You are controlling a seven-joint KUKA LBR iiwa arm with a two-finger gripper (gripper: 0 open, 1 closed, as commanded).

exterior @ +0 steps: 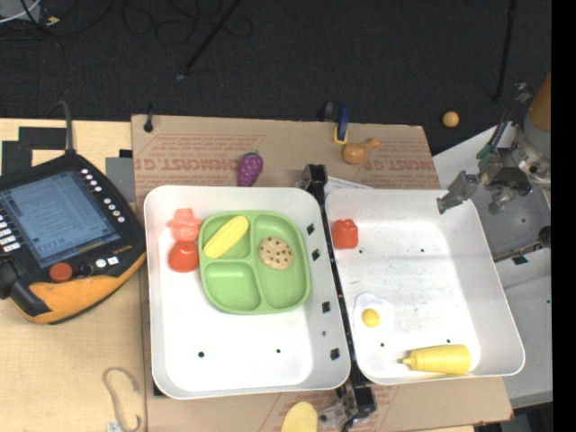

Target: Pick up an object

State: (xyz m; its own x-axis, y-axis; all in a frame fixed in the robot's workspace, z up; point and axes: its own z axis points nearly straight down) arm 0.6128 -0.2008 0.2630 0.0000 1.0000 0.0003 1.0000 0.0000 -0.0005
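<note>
Hovering at right bin's (504, 304) upper-right rim, jaws (468, 190) carry nothing visible; opening: cannot tell. Pick not started. Candidates all below-left of jaws: red block (345, 234) nearest, fried egg (370, 315) further, mustard bottle (437, 359) furthest down. Descent, grasp, lift remain.

Right bin (468, 268) centre open; mustard bottle (437, 359) front.

bench (54, 367), cardboard sheet (288, 147), two bins (234, 367)
</note>
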